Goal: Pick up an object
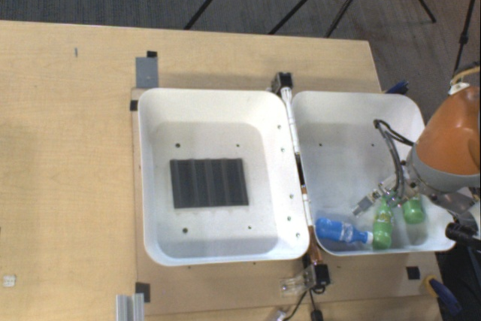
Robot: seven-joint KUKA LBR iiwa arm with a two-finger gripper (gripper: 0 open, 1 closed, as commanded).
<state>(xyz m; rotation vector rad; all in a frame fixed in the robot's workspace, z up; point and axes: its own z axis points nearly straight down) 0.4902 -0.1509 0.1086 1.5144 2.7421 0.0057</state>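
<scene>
We see the arm [455,139] as a rounded orange dome, glossy, with a soft highlight on its upper side. Under the orange sits a grey collar, a smooth band of paler metal. Just above the gripper [391,195], thin black cables [391,140] loop out from the collar and curve back down toward it. The gripper itself is small and silvery, built of short metal parts with dark joints; its finer details are too small for us to make out. Beside it, away from the cables, a dark bracket [462,231] juts from the grey body.
</scene>
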